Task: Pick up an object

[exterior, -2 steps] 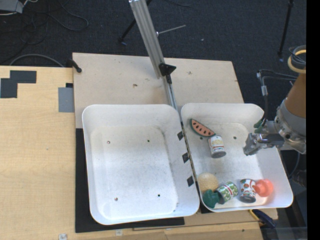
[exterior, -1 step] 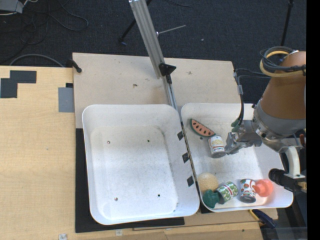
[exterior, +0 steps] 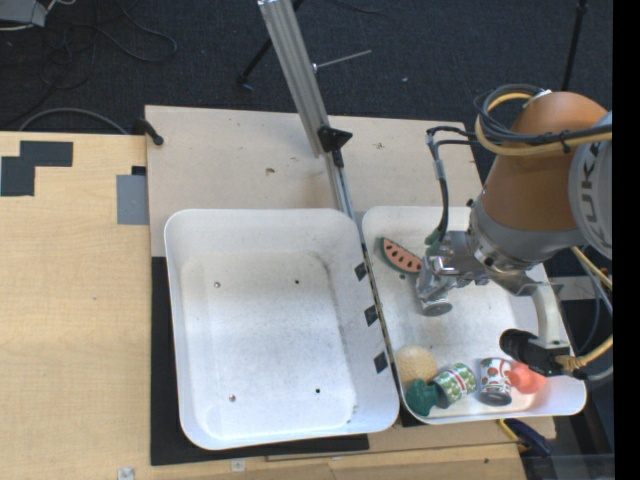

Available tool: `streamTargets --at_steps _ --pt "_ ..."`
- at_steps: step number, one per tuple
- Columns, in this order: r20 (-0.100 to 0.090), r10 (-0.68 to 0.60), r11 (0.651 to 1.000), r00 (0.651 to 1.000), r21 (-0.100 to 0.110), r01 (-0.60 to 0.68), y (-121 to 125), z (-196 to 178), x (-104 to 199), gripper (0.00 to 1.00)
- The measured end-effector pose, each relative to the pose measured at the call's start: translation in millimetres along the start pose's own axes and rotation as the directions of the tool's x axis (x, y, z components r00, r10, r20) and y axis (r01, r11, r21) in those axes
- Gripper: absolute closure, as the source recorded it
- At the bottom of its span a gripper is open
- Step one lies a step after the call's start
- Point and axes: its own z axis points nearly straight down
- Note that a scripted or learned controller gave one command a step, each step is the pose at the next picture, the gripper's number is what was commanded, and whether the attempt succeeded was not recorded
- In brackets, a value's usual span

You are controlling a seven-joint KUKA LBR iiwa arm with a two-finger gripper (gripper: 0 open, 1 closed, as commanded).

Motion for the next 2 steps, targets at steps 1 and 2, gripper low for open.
streamTargets --at_steps 1,2 --pt "0.001 0.001 1.000 1.000 0.001 -0.001 21 18 45 1.00" --pt "0.001 0.001 1.000 1.000 0.001 -0.001 34 32 95 1.00"
